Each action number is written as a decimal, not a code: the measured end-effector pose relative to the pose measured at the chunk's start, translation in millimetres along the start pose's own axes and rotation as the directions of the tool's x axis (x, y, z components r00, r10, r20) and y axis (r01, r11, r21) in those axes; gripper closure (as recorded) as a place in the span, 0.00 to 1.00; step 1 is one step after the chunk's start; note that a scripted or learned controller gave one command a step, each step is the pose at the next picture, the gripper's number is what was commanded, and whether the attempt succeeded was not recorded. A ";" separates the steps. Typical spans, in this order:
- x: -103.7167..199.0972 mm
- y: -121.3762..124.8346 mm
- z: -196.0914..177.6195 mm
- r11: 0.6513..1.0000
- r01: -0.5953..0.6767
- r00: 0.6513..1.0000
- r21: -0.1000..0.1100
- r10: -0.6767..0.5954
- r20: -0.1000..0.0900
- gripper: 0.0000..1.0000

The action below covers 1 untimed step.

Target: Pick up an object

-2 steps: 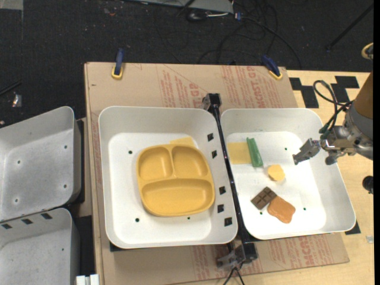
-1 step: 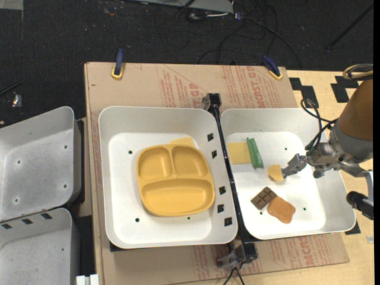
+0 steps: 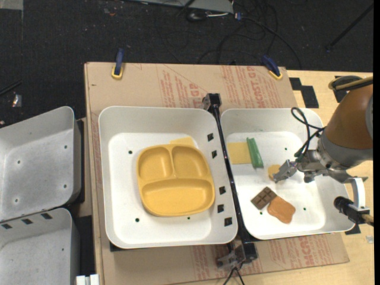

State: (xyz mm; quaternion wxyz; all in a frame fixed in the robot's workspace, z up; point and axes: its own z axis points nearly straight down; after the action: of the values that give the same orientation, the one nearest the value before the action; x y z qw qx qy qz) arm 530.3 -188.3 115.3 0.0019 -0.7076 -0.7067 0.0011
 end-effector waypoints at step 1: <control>-0.3 1.2 -13.2 1.000 0.000 1.000 -0.005 0.000 0.002 1.00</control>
State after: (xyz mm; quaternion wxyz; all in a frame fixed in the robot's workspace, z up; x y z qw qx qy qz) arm 531.5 -188.6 128.5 -0.0004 -0.7077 -0.7065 0.0000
